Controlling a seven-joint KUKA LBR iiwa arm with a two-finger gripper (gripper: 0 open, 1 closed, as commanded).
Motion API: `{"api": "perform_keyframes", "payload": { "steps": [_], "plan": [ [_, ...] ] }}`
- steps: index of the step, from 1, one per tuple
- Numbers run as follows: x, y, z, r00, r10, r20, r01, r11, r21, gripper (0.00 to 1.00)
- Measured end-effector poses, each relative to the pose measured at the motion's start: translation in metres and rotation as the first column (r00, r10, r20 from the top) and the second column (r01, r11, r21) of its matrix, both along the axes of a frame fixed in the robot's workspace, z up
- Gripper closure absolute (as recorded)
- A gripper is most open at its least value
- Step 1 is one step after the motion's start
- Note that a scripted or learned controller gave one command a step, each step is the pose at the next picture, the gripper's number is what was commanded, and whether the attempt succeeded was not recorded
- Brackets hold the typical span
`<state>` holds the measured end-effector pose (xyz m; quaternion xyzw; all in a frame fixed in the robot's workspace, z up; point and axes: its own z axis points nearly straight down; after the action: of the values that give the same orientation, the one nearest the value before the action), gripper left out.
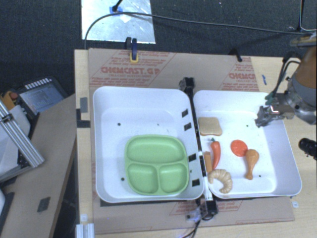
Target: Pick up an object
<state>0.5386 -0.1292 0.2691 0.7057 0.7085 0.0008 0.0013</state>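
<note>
The right bin [277,185] holds a slice of toast [210,126], a red chili pepper [215,152], a round red tomato slice [238,147], a chicken drumstick [251,163], a croissant [221,179] and a small orange piece [207,161] by the divider. My gripper [262,118] hangs over the bin's upper right edge, apart from all the food, with the tomato slice the nearest piece down to its left. The grey wrist hides the fingers' gap.
The left bin [106,108] holds a green three-compartment plate [155,163]. Black clips run along the divider [194,138] between the bins. A cardboard sheet [148,66] lies under both bins, and a metal plate [119,14] sits behind.
</note>
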Motion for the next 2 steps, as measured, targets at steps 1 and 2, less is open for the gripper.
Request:
{"api": "perform_keyframes", "payload": {
  "steps": [1, 2],
  "plan": [
    [0.005, 0.048, -0.002, 1.000, 0.004, -0.002, -0.004, 1.000, 0.001, 1.00],
    [0.000, 0.100, -0.001, 1.000, 0.005, -0.002, -0.005, 1.000, 0.002, 1.00]
  ]
}}
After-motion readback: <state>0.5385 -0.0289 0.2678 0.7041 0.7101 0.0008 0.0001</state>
